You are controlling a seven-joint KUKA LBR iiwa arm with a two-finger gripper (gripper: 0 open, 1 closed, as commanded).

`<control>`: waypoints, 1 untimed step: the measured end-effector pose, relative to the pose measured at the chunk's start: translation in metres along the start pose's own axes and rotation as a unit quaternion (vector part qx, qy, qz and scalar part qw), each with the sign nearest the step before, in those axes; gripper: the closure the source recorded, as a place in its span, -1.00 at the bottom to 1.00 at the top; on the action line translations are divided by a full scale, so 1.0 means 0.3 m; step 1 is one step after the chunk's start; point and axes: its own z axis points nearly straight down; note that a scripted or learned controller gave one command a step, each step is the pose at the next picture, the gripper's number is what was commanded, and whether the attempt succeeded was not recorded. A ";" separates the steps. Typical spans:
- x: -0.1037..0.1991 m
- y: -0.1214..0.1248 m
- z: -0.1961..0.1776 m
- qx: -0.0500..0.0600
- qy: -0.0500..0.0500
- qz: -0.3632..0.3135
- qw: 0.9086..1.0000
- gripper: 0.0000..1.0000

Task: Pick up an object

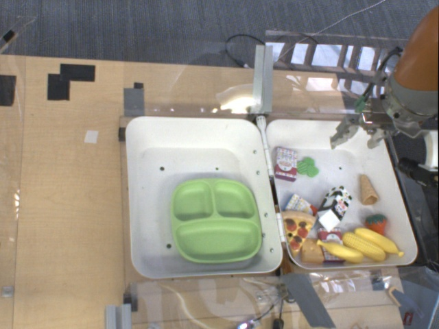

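Gripper (358,132) poised over the right bin's (322,132) back corner, fingers spread wide with nothing between them.

Camera view: the toys crowd the near end, well below the fingers, presumably left jumbled for picking. The ice cream cone (369,189) lies nearest, just below; further down sit the cow-print carton (334,203), corn cobs (367,245) and pizza slice (298,226). Down-left lie a pink box (286,163) and green piece (308,167). The green divided plate (216,219) fills the left bin (147,142). Nothing blocks a descent.

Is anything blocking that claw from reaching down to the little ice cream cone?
Nothing visible does. The gripper hangs open over the right bin's bare upper part, and the cone lies apart from the other toys, with bare white floor between them.
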 end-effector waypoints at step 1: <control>0.051 -0.025 0.507 -0.001 0.000 0.027 1.000 -1.00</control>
